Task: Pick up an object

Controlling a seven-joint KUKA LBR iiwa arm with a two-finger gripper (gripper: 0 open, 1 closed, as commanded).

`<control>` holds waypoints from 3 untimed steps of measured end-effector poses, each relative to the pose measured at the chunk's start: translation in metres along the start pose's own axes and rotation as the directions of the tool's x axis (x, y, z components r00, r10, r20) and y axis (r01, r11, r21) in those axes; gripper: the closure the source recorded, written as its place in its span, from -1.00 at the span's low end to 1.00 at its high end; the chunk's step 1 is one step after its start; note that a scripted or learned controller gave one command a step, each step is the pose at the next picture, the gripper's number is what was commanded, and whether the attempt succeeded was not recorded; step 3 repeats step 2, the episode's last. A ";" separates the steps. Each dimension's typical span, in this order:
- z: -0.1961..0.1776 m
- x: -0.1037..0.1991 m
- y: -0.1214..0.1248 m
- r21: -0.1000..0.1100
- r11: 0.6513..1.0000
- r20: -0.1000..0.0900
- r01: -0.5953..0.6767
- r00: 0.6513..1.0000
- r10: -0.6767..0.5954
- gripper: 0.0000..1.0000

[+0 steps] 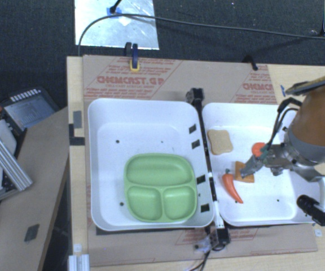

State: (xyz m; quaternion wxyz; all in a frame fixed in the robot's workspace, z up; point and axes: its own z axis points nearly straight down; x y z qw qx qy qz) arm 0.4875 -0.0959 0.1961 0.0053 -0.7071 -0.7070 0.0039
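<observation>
Camera view, end effector (250,167) above orange wedge (245,173), beside carrot (233,187)

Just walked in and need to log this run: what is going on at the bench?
A grey arm reaches in from the right, its gripper low in the right bin, right at an orange wedge-shaped piece. I can't tell whether it grips anything. A toy carrot and a tan bread slice lie nearby, with a small red-orange item beside the arm. The left bin holds a green divided plate.

A green divided plate (161,187) lies in the left bin (103,151) on the brown board (151,75).
</observation>
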 end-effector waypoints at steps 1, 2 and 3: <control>-0.007 0.000 0.003 -0.014 1.000 0.002 0.003 1.000 -0.003 -1.00; 0.036 -0.005 0.004 -0.012 1.000 0.001 0.001 1.000 -0.001 -1.00; 0.036 -0.005 0.004 -0.012 1.000 0.001 0.001 1.000 -0.001 -1.00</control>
